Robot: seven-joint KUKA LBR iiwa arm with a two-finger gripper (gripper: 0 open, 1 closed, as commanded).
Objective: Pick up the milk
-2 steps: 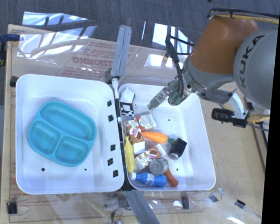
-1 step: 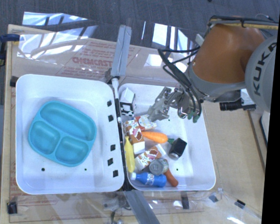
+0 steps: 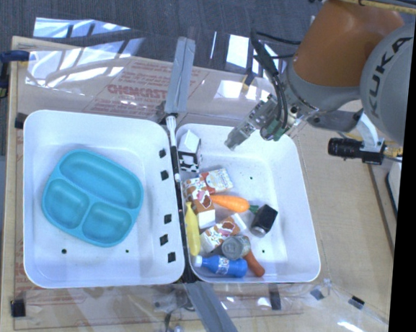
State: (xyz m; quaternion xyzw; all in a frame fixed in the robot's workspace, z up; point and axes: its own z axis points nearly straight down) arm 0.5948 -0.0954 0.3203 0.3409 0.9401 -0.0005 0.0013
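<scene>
Wooden worktop [image 3: 349, 210] under a clear plastic sheet [image 3: 128, 82] with red lettering and bright window glare along the far edge. Dark grey carpet floor [image 3: 99, 0] beyond. Blue clamp [image 3: 8, 56] at far left corner. Grey tape strips [image 3: 209, 314] at near edge.

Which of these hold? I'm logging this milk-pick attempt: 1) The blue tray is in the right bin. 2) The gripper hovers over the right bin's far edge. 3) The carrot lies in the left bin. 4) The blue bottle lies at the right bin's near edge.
1) False: the blue tray lies in the left bin.
2) True: the gripper hovers over the far edge of the right bin.
3) False: the carrot lies in the right bin.
4) True: the blue bottle lies there.
</scene>
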